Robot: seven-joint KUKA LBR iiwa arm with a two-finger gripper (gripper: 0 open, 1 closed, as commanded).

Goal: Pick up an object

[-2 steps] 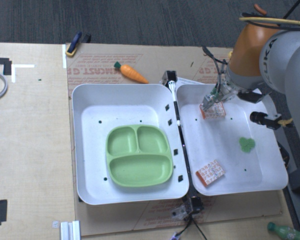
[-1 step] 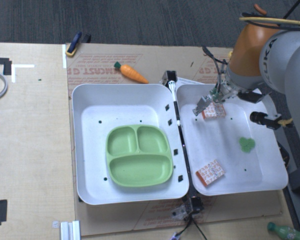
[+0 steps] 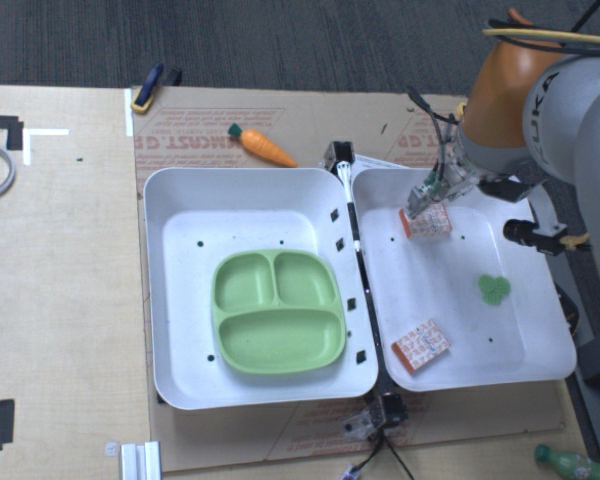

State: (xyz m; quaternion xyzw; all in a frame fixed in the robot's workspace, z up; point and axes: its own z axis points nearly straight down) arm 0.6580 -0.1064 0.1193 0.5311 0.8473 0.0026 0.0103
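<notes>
My gripper reaches down into the back left part of the right bin. Its tip meets the top edge of a small red-and-white box, which lies tilted just below it. A second red-and-white box lies near the front left of the same bin. A small green object sits to the right of the bin's middle. The grey arm with its orange band comes in from the upper right.
The left bin holds a green divided plate. An orange carrot lies on the cardboard behind the left bin. A blue and yellow tool rests at the back left. A green bottle lies at the front right.
</notes>
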